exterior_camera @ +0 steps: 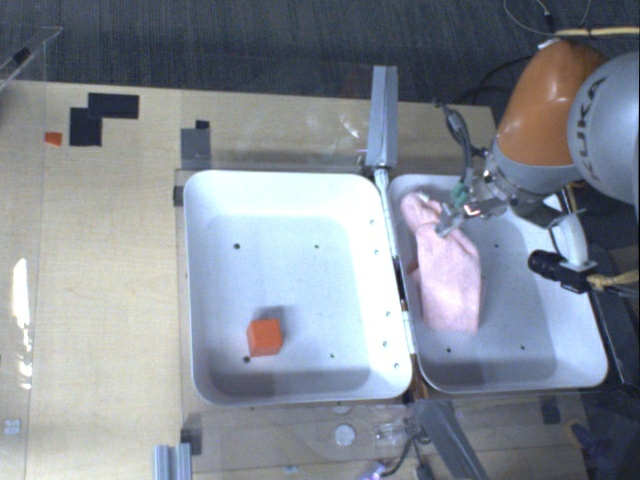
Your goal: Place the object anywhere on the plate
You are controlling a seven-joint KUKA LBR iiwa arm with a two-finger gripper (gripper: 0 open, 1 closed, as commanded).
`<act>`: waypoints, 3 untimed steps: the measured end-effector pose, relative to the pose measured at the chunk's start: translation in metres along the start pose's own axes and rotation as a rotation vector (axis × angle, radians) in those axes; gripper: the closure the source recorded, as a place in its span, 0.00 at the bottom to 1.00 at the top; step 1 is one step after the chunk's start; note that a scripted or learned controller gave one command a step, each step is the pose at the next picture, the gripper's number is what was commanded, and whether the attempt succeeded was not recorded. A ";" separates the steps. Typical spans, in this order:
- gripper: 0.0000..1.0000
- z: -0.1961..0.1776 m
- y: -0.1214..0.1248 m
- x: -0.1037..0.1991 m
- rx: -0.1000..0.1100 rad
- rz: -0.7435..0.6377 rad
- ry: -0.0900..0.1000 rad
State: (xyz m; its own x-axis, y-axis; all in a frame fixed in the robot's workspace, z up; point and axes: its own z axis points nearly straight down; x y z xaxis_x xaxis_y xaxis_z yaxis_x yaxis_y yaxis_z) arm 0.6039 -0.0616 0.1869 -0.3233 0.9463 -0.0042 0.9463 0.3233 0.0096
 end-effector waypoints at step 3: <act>1.00 -0.044 -0.001 0.103 -0.002 -0.811 0.001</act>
State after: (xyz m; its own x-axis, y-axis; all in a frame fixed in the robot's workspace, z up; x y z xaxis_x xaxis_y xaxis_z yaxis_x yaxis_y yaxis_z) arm 0.5694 0.0360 0.2304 -0.9088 0.4172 -0.0095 0.4172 0.9088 0.0061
